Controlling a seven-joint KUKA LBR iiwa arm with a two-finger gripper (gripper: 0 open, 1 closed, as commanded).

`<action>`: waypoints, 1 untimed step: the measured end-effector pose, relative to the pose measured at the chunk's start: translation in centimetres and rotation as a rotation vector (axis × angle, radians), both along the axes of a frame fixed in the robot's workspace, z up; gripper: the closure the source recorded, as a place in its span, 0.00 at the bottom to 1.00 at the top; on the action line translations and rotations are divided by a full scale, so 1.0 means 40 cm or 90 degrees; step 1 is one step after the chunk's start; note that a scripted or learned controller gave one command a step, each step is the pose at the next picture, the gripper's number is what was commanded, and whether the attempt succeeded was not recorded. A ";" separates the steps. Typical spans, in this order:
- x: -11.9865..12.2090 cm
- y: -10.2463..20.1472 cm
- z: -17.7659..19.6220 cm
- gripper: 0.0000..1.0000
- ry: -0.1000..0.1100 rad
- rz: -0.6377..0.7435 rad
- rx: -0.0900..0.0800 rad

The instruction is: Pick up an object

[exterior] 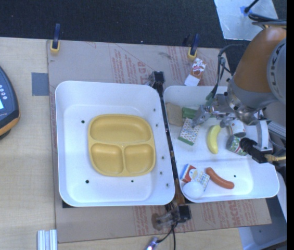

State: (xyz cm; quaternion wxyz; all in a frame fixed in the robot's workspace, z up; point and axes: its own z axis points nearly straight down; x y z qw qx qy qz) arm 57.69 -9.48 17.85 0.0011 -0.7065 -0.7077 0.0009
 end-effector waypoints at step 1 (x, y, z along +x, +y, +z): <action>-0.069 -0.106 -0.219 0.00 0.002 0.001 0.000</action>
